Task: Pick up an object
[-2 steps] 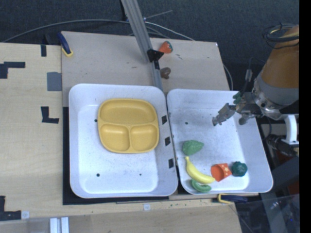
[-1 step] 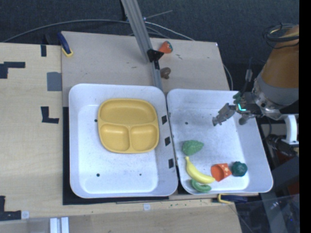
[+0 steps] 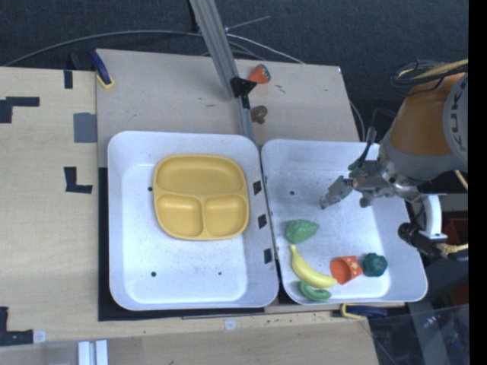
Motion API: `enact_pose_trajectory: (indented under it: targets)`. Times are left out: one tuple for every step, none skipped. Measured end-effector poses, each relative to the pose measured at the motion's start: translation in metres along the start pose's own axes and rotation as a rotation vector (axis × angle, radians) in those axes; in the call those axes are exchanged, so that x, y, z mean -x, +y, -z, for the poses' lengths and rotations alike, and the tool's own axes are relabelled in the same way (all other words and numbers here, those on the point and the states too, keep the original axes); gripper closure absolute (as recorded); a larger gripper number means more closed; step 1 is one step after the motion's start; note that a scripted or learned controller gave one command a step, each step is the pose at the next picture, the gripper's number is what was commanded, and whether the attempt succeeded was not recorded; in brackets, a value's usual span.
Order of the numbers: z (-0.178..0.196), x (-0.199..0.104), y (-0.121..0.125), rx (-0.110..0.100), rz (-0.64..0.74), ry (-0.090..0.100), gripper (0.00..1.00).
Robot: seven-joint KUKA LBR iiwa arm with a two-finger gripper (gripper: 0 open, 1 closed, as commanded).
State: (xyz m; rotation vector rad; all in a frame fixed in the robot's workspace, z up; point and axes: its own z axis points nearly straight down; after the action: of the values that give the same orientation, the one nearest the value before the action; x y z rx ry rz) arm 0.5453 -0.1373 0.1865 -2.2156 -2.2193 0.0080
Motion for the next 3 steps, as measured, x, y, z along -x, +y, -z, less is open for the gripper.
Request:
enact_pose_trajectory:
  targets:
    - [-0.051, 0.008, 0.004, 0.001, -0.001, -0.001, 0.00]
    - [-0.098, 0.008, 0.005, 0.007, 0.000, -0.002, 0.00]
    - [-0.087, 0.007, 0.004, 0.007, 0.001, 0.000, 1.00]
